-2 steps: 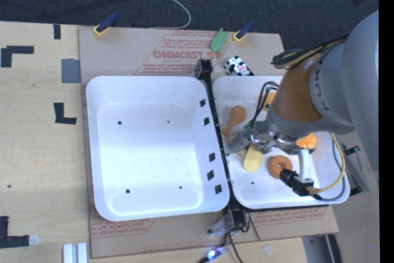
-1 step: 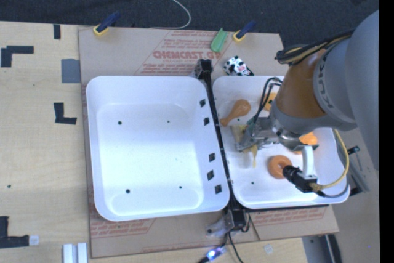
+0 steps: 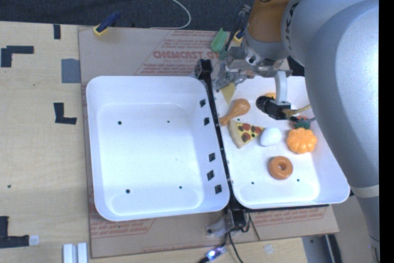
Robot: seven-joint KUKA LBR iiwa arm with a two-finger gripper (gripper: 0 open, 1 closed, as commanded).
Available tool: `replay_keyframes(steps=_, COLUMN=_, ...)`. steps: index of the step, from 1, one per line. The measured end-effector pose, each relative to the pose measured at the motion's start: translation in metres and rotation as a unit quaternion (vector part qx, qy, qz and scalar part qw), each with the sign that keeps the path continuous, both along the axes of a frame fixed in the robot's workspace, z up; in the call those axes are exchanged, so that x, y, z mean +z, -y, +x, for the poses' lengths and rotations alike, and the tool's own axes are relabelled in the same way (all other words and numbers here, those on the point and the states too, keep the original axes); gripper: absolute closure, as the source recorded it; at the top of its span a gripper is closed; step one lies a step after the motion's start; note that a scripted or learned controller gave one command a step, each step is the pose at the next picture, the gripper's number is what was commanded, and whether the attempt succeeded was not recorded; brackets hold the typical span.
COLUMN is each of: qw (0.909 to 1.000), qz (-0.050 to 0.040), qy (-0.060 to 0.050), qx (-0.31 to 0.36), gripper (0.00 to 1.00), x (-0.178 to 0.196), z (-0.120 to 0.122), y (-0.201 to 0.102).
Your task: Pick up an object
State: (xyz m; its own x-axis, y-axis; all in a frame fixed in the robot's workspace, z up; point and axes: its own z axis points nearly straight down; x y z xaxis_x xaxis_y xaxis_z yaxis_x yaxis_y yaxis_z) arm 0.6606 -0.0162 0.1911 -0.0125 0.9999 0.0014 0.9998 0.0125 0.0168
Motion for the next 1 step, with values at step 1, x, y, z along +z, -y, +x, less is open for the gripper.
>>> replay_keyframes(steps=1, qw=0.9999, qz=-0.0003, qy=-0.010, qx=-0.003, gripper=1.00, x=0.0055, z=-0.0424, y=-0.0689)
